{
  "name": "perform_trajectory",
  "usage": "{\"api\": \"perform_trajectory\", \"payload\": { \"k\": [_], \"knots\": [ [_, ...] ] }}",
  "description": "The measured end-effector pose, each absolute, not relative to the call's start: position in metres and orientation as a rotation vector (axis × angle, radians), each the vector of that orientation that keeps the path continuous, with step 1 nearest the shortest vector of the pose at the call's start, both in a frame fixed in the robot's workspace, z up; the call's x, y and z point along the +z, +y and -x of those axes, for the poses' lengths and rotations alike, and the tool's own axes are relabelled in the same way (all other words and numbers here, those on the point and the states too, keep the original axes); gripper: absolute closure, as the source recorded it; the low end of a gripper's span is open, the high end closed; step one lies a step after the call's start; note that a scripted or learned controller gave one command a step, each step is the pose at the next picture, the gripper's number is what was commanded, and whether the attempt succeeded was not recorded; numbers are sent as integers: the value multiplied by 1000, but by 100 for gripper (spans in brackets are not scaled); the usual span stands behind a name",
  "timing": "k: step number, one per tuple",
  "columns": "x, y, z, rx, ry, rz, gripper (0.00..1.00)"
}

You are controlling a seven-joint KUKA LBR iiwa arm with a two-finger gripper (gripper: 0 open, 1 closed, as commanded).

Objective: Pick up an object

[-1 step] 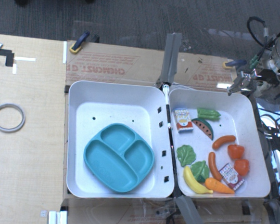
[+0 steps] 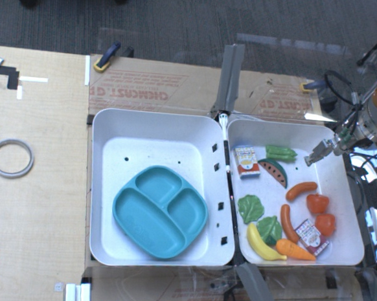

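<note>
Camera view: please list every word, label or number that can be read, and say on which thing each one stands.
"CHEMCAST GP", mirrored red print: on the brown sheet behind the left bin, repeated on the sheet behind the right bin.
Small white carton: printed label, too small to read.
Red-and-white packet: print too blurred to read.
Gripper: no text visible.

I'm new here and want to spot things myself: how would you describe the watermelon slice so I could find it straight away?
Look at the right white bin, the one full of toy food. Near its upper middle, just right of the small carton and below the green pepper, lies the watermelon slice. It is the only thin curved wedge with a red face, dark seeds and a green rind.
</note>
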State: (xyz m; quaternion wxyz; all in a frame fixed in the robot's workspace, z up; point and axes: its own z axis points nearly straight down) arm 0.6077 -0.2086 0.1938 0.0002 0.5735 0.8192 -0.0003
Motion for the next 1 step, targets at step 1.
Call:
{"api": "perform_trajectory", "payload": {
  "k": [1],
  "knots": [
    [142, -166, -595, -1, 2535, -1855, 0]
  ]
}}
